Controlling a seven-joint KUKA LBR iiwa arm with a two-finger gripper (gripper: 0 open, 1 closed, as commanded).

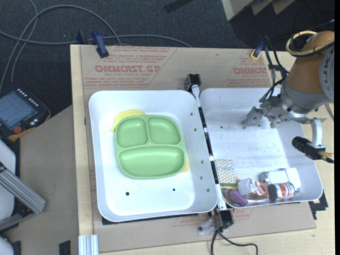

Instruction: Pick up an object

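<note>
- Clutter [263, 187] at lower right of the frame: I see a white-and-brown bottle, purple piece, patterned packet.
- Green divided plate [150, 146] fills the left bin [101, 142].
- Gripper [261, 117], upper right, I read as open and holding nothing.

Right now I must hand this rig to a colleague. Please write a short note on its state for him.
Gripper: over the right bin, upper part, holding nothing.
Things: a small pile of packets and a bottle lies in the right bin's near corner. The green divided plate sits in the left bin, over something yellow.
Done: nothing picked yet.
Left: bring the gripper to one object, close on it, and lift.
</note>
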